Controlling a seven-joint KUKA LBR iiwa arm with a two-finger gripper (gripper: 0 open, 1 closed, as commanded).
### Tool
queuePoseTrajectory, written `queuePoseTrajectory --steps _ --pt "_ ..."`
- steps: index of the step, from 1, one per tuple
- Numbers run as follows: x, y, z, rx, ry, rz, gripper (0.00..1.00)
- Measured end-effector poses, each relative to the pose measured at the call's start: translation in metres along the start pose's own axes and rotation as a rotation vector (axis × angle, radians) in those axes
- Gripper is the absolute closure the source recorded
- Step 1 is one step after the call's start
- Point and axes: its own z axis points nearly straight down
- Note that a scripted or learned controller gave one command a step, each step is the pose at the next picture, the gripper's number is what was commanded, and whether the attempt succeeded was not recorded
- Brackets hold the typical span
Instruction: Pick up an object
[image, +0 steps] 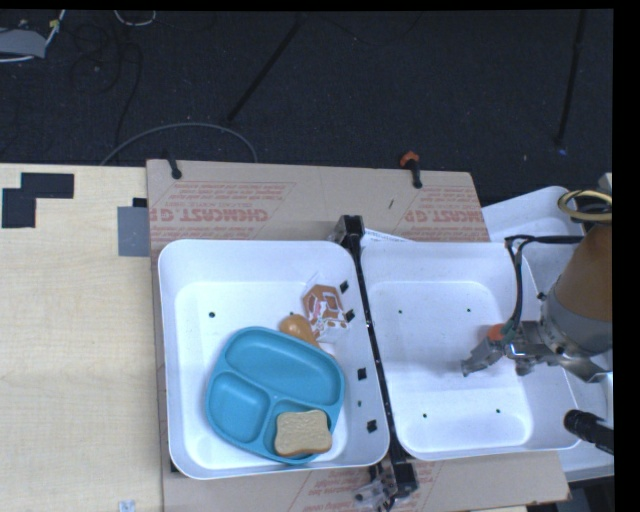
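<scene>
The gripper (483, 360), apparently spread and holding nothing, hangs over the right bin (450, 300), so closing here would miss the toast (303, 432).

1. The claw (484, 357), over the right bin (440, 420), is small and blurred; whether its fingers are apart or together cannot be told.
2. The arm (585, 300) is cut off by the picture's right edge, just right of the right bin.
3. The orange object (297, 327) in the left bin (185, 380) is partly hidden behind the blue tray's (250, 395) far rim.
4. The crumpled wrapper (325, 305) just beyond the blue tray is too small to identify.
</scene>
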Motion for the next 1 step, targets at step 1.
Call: queuePoseTrajectory --steps 1 --pt "-0.0012 0.006 0.0613 0.0 0.001 0.0 0.0"
